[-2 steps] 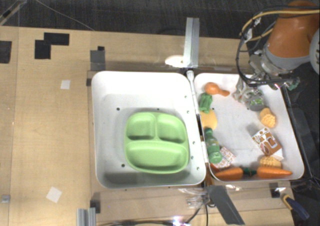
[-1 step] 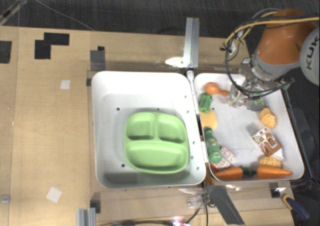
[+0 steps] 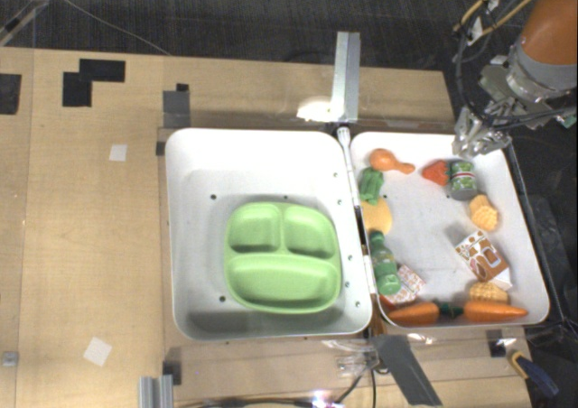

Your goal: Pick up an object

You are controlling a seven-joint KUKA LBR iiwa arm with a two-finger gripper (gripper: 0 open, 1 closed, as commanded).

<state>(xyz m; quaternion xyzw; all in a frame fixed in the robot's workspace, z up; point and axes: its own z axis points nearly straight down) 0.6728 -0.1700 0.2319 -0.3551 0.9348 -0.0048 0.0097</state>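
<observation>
Hand (image 3: 476,140) — above green can (image 3: 462,179)

green divided tray (image 3: 282,256), white bins (image 3: 194,217), orange carrots (image 3: 492,311) (green-tipped)

**Count by kind**

Two white bins: left bin (image 3: 181,217), right bin (image 3: 533,253). One green divided tray (image 3: 283,255) in the left. In the right: two carrots (image 3: 414,312) (image 3: 493,310), one drumstick (image 3: 390,161), one green can (image 3: 463,179), one patterned packet (image 3: 481,255), one green bottle (image 3: 385,269). The smaller yellow and red pieces are too blurred to count.
</observation>
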